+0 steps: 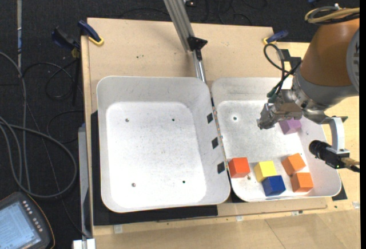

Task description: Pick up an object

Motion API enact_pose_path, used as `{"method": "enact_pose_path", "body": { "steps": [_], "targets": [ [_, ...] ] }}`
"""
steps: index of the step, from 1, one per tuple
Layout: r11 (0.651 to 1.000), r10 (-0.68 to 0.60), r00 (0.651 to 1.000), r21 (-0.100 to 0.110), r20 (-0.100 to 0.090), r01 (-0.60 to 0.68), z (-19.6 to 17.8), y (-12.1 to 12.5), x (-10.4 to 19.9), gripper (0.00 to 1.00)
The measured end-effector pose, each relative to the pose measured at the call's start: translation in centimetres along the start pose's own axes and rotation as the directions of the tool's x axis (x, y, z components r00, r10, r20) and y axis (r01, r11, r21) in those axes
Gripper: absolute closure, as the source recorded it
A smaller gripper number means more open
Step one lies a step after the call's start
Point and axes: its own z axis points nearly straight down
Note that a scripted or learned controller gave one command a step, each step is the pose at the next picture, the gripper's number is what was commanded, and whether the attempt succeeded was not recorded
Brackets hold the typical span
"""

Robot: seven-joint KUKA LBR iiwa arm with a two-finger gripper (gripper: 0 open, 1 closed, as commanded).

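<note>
The grey arm with its orange band (329,50) reaches in from the right of the frame and hangs over the upper middle of the right bin (240,99). Its end effector (273,116) sits low above the bin floor, dark and partly blurred, so I cannot tell whether it is released or clenched.

A purple block (291,124) lies just beside the end effector, on its right and slightly lower in the frame. It appears to touch the tool's housing, though the overlap makes that uncertain; nothing shows it grasped.

The other blocks lie well apart from the end effector, gathered along the lower edge of the right bin. An orange-red cube (239,166) sits at the lower left of that group, near the bin's left wall. A yellow cube (265,170) is just to its right, and a blue cube (274,185) touches the yellow one from below. Further right, an orange cube (294,163) sits tilted, with a second orange cube (302,181) just below it, near the bin's lower right corner.

The left bin (108,127) occupies the centre left of the frame, on the tan worktop (143,42). A handheld control screen (20,225) shows at the lower left corner; its text is too small to read. No other writing is legible.
</note>
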Motion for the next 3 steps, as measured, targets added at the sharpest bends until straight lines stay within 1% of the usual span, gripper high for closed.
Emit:
{"method": "enact_pose_path", "body": {
  "steps": [1, 3],
  "targets": [
    [1.0, 0.0, 1.0, -0.002, 0.0, 0.0, -0.8, 0.0, 5.3, 1.0],
    [1.0, -0.001, 1.0, 0.002, 0.0, 0.001, 1.3, -2.4, 16.5, 1.0]
  ]
}}
